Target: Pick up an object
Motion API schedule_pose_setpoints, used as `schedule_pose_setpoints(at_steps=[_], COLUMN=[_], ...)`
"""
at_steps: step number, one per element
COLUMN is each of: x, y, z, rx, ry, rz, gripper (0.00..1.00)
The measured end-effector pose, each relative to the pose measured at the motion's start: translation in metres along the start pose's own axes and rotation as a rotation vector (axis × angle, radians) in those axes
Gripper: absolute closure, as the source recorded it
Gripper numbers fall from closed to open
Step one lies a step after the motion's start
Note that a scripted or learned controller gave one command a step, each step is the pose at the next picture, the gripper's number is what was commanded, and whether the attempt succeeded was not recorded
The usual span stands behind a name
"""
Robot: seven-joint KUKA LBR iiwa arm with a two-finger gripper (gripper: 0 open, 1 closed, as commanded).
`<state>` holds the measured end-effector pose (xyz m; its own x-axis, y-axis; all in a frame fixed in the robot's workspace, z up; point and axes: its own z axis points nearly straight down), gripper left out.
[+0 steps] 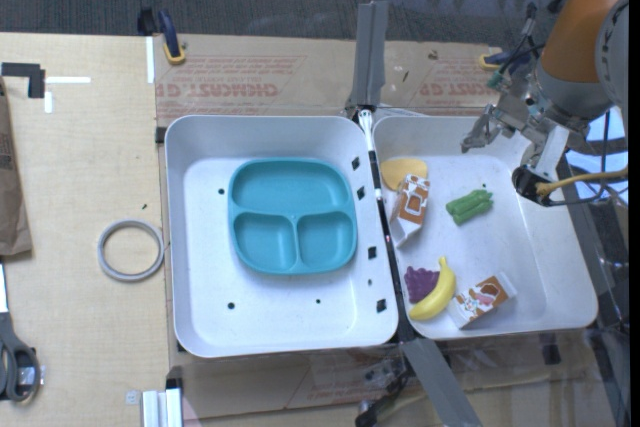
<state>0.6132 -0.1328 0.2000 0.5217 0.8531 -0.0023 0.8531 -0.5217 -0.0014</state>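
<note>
The right bin (560, 265) holds several small items. A yellow rounded piece (398, 169) lies by the divider, touching a small orange-and-white carton (412, 201). A green toy vegetable (468, 206) lies alone near the middle. Toward the front, purple grapes (421, 277) sit against a banana (437, 294), beside a second small carton (483, 299). My gripper (484, 131) hangs over the bin's back right part, above and right of the green vegetable. I see nothing held in it. The grey arm with its orange band (583, 27) reaches in from the upper right.
The left bin (190, 245) holds a teal divided plate (293, 215). A grey upright post (370, 55) stands at the divider's back end. On the wooden bench to the left lie a tape ring (130, 249), scissors (16, 371) and a brown bag (10, 175). Cables (560, 181) hang beside the wrist.
</note>
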Motion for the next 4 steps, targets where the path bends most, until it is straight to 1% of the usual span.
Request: schedule_pose_setpoints(at_steps=[1, 2, 3, 4], x=[0.004, -0.074, -0.068, 0.005], y=[-0.037, -0.081, -0.017, -0.018], z=[0.096, 0.094, 0.109, 0.108], rx=[0.0, 0.002, 0.0, -0.002], ry=[0.002, 0.002, 0.001, 0.001], rz=[-0.057, -0.27, -0.132, -0.34], gripper=[0.0, 0.0, 0.0, 0.0])
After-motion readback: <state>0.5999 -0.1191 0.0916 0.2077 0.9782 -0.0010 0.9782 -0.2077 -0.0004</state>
